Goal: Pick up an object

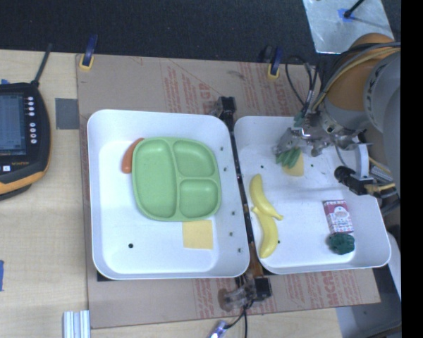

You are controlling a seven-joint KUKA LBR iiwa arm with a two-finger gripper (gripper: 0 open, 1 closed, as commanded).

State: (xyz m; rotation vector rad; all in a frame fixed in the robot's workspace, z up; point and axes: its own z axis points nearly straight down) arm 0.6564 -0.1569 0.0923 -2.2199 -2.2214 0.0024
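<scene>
My gripper (290, 148) hangs low over the far part of the right bin (303, 259), right on top of a small green piece (291, 159) and a pale yellow piece (296, 167) that lie together there. The gripper hides most of the green piece. A yellow banana (263, 214) lies along the bin's left side. A red and white packet (338, 216) and a dark green lump (342, 243) sit near the bin's front right corner.
The left bin (113, 245) holds a green divided plate (176, 178), an orange item (129, 157) tucked under its left edge, and a yellow square slice (198, 234). A teach pendant (10, 139) lies on the bench at far left.
</scene>
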